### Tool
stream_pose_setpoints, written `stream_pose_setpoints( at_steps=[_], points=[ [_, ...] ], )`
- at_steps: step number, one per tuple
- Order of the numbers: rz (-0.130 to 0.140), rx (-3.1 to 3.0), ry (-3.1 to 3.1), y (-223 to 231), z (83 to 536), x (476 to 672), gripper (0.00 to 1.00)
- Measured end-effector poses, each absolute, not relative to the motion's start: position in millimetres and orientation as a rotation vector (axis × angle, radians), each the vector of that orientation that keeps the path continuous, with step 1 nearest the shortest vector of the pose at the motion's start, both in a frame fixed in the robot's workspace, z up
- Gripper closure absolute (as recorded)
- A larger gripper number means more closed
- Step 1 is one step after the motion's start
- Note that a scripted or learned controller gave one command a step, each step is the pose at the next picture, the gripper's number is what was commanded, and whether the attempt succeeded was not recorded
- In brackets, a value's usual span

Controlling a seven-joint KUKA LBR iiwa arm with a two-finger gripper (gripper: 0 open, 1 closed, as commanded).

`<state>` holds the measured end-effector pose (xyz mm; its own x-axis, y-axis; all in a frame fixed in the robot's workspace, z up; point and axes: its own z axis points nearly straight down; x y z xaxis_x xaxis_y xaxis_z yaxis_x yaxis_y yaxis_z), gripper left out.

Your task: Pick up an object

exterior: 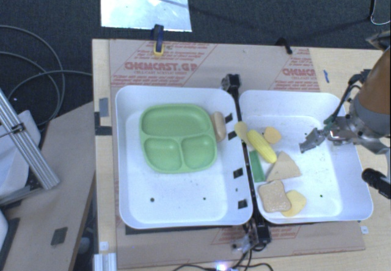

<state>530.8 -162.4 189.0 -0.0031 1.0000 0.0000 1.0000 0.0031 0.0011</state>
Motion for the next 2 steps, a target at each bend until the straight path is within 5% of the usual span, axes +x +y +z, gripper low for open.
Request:
stream_pose_setpoints(
  at_steps=[1, 2],
  points=[
    [0.008, 2.208, 2.226, -138.1, 81.7, 622.4, 0.00],
    [0.017, 2.202, 2.230, -63.6, 192.2, 632.5, 0.00]
  ],
)
